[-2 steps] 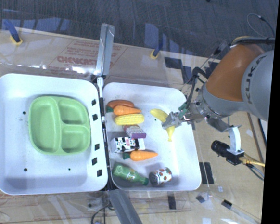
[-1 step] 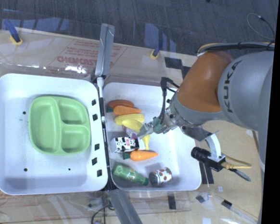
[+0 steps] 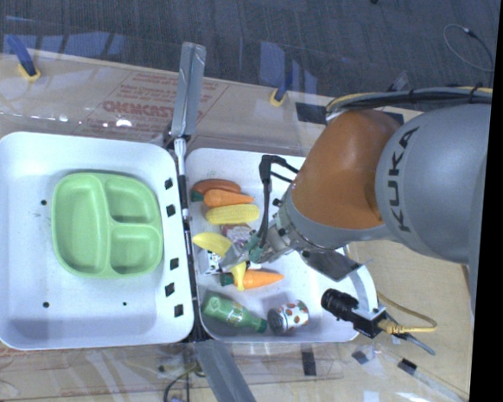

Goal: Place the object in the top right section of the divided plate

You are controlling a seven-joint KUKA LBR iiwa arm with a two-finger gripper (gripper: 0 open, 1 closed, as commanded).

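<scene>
Gripper [image 3: 252,255] low among toy foods in right bin [image 3: 323,171], grip state unclear, green divided plate [image 3: 108,224] in left bin [image 3: 14,246]

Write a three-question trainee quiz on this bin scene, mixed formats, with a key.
1. True or false: the green divided plate lies in the left bin.
2. Multiple choice: the gripper is over which bin? A) left B) right C) neither
3. Fill in: the green bottle lies beside a small ___ at the right bin's front edge.

Key: 1 true; 2 B; 3 can.
</scene>
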